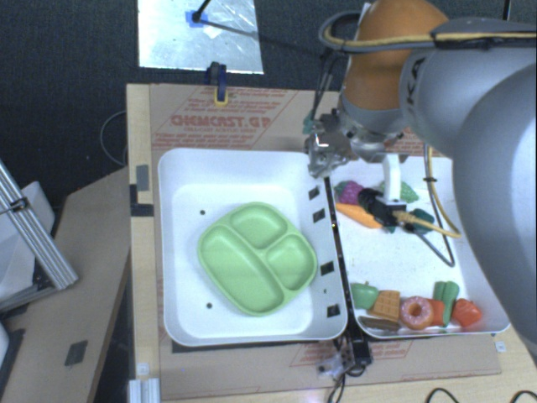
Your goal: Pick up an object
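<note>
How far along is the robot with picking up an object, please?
Nothing looks picked up yet: the toy carrot, donut and tomato lie in the right bin. The pincer hangs at that bin's far left corner, no object seen in its grip. Grasping and lifting remain.

Probably a robotics lab: grey arm (470, 82), two white bins (185, 187), aluminium framing (33, 233).

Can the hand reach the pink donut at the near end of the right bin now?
Probably yes. The donut lies uncovered, and the hand is at the far end of the same bin. The waffle piece and a green vegetable sit close beside it and may crowd the grasp.
</note>
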Robot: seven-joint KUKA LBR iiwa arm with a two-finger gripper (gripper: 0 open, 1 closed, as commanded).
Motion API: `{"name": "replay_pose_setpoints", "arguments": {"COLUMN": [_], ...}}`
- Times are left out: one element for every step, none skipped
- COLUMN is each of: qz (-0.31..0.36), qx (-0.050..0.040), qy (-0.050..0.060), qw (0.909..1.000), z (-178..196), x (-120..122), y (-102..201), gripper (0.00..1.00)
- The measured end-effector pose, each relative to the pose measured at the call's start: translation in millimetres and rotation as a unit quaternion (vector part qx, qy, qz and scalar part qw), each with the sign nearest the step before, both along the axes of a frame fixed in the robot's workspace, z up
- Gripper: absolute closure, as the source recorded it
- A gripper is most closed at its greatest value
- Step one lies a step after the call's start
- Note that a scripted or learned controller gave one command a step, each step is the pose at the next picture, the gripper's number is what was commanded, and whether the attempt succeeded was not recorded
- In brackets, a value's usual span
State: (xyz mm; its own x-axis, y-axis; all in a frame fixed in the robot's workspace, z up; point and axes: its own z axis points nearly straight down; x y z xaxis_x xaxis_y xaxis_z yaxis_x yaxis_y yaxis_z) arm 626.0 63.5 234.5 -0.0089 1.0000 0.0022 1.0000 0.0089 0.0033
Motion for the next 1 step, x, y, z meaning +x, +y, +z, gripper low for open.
{"name": "replay_pose_setpoints", "arguments": {"qz": [-0.001], "qx": [-0.0013], "qy": [0.002], "qw": [1.0], "z": [-20.0], "x": [5.6], "y": [0.0], "gripper": [1.0]}}
